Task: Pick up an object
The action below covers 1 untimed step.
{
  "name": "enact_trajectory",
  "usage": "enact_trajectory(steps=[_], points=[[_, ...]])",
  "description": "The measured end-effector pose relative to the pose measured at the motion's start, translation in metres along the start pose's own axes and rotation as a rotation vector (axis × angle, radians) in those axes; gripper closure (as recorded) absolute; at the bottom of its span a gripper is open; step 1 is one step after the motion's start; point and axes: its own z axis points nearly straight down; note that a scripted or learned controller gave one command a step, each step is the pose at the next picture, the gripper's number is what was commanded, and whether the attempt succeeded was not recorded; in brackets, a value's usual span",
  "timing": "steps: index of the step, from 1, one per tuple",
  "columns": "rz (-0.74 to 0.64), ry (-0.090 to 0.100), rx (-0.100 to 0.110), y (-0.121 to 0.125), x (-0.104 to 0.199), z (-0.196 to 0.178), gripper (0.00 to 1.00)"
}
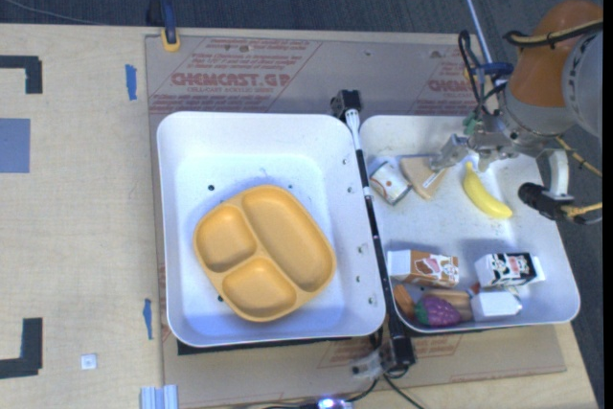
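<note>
The right bin (548, 242) holds several small objects. A yellow banana (486, 194) lies near its back right. A tan wedge (419, 175) and a small white can (387, 182) sit at the back left. My gripper (446, 158) hangs low over the back of this bin, its tip at the wedge's right edge and just left of the banana. The grey arm with its orange band (556, 62) comes in from the right. Nothing is visibly held.
At the right bin's front lie an orange-and-white carton (428, 267), a black-and-white milk carton (509, 269), a white block (496, 305), purple grapes (439, 310) and a carrot (406, 300). The left bin (192, 144) holds a yellow divided plate (263, 251).
</note>
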Motion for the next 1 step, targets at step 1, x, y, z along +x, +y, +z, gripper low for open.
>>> enact_trajectory(steps=[1], points=[[0.0,-0.001,-0.005,0.0014,0.0001,-0.0117,1.0]])
